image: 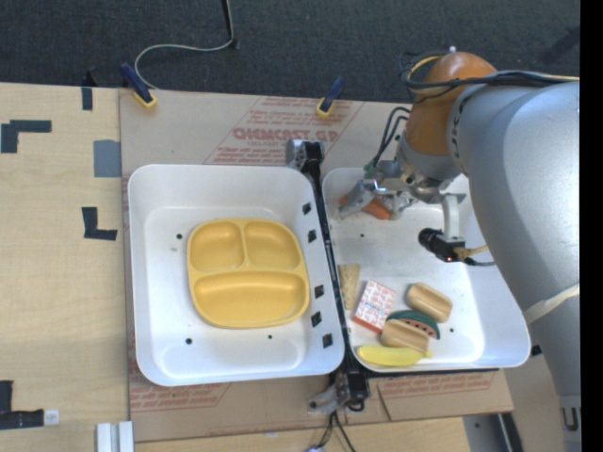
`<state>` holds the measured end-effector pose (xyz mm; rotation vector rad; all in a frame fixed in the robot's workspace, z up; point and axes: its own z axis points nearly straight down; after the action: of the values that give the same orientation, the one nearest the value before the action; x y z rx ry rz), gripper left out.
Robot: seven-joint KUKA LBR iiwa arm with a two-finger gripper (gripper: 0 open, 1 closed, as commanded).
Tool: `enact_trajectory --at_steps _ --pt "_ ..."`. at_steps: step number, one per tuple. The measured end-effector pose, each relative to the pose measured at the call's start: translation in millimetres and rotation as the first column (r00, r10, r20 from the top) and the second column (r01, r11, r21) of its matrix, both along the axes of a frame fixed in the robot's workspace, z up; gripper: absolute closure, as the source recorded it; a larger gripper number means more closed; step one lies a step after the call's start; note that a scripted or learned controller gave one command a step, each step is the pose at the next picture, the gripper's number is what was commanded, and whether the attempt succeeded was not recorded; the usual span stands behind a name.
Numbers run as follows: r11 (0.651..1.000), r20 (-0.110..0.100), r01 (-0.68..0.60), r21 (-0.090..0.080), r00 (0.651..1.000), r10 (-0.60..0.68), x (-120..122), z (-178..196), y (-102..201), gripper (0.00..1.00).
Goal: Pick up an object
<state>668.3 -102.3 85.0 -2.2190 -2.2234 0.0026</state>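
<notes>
Nearest the lens, a banana (pixel 389 356) lies well below my claw (pixel 375 199), beside a sandwich (pixel 412 330). An orange piece (pixel 379 210) touches my claw; whether it grips, I cannot tell.

Dark carpet (pixel 283 17) runs across top of view, w/ a thin black cable (pixel 203 36) looping over it. Below: pale wood bench (pixel 57 281) w/ black tape marks (pixel 94 222), covered in the middle by a cardboard sheet (pixel 245 130) held w/ blue-yellow clamps (pixel 138 85). Light even, soft.
</notes>
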Motion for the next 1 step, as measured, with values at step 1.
enact_trajectory --at_steps 1 --pt "1.0 -0.002 0.001 -0.003 1.0 -0.001 -0.7 -0.1 6.7 0.0"
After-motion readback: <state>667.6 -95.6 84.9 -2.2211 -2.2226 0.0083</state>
